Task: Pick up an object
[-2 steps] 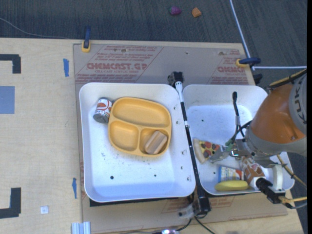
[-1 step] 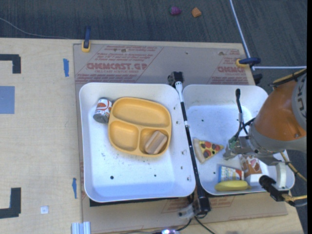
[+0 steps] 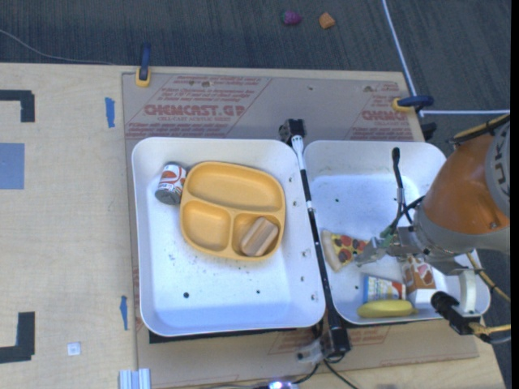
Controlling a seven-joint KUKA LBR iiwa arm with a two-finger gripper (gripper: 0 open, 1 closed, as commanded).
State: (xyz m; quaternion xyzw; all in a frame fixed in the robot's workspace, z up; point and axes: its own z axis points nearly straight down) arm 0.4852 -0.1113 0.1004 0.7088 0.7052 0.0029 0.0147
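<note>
In the right bin (image 3: 349, 186) a pizza slice (image 3: 340, 248) lies near the left wall. A yellow banana (image 3: 385, 307) rests along the front wall, with a small blue and white carton (image 3: 380, 286) just behind it and a red-brown packet (image 3: 419, 275) to its right. My gripper (image 3: 375, 250) hangs low over this bin, right beside the pizza slice's right edge and above the carton. The grey arm with its orange band (image 3: 462, 193) covers the bin's right side.
The left bin (image 3: 211, 314) bears a yellow divided plate (image 3: 231, 186) with a tan bread piece (image 3: 259, 236) in its front right compartment. A crushed can (image 3: 169, 182) lies left of the plate. A white cup (image 3: 470, 292) sits at the right bin's front right corner.
</note>
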